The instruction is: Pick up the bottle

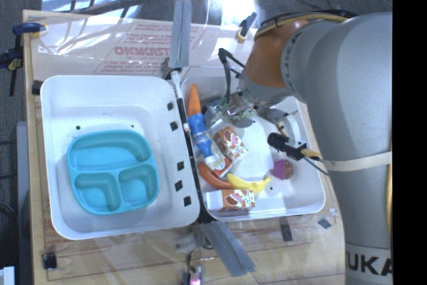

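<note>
Lying along the right bin's (313, 200) left wall, blue bottle (198, 132) near arm (320, 63).

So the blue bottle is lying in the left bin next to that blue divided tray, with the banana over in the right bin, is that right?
Not quite. The camera view shows the blue bottle lying in the right bin, against its left wall, near the carrot. The blue divided tray is in the left bin, and the banana is indeed in the right bin.
</note>
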You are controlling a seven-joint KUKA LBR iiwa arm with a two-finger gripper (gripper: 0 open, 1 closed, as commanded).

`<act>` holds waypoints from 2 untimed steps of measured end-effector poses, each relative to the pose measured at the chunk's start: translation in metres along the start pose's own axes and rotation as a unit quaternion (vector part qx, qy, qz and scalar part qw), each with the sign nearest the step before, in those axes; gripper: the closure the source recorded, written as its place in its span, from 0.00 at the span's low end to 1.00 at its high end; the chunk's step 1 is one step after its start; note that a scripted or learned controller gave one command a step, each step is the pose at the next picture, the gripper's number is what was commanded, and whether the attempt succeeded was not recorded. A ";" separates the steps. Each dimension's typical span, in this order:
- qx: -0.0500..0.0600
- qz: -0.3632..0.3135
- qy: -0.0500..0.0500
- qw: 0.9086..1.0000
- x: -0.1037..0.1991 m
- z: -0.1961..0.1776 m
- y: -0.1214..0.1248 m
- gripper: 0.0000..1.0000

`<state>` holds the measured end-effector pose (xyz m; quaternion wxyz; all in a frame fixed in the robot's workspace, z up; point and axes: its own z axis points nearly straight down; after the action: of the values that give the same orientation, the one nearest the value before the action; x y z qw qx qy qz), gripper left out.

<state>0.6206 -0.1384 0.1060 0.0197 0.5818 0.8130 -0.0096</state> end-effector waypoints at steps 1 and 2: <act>0.001 0.010 0.001 1.000 -0.004 0.003 0.017 0.00; -0.009 0.073 -0.004 0.997 0.009 -0.002 -0.010 0.00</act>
<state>0.6080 -0.1332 0.1072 0.0289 0.6390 0.7687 -0.0033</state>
